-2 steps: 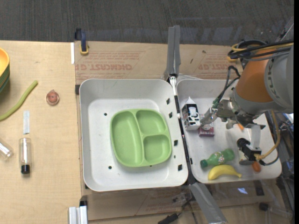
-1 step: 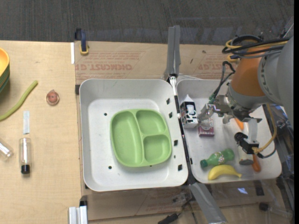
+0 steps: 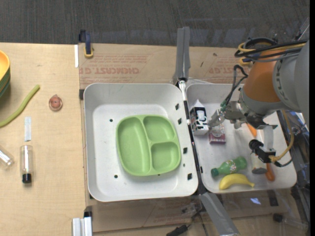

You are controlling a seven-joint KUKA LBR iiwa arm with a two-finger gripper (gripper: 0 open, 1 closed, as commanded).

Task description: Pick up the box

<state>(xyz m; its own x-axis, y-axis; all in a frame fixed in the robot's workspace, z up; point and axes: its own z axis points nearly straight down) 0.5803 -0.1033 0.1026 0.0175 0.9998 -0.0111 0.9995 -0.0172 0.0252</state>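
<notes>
the hand [image 3: 219, 118] hangs low inside the right bin [image 3: 290, 177], near its upper-left part, reached in from the right on the grey arm [image 3: 295, 77] with its orange band [image 3: 263, 82]. whether the hand is spread or pressed together: cannot tell, the metal parts blur into the bin floor. nothing can be seen gripped in it.

just below the hand, touching or nearly so, a small pink-purple box [image 3: 217, 137] lies flat on the bin floor. to the hand's left, against the bin's left wall, a black-and-white carton [image 3: 198, 118] stands or leans; its exact pose is unclear.

further down the same bin: a green bottle [image 3: 229, 166] on its side, and a yellow banana [image 3: 236, 182] just below it, close to the near wall. an orange-handled tool [image 3: 268, 171] lies toward the right side, partly under the arm's cables.

left bin [image 3: 93, 132]: a green divided plate [image 3: 148, 144] with three compartments sits at its middle, a little tilted.

out on the desk [image 3: 49, 195], well apart from both bins: a small round pink thing [image 3: 55, 102], a long green bean-like strip [image 3: 20, 107], a clear tube with a dark end [image 3: 26, 164], a small white strip [image 3: 27, 129], and the edge of a yellow-and-green bowl stack [image 3: 3, 75] at the far left.
</notes>
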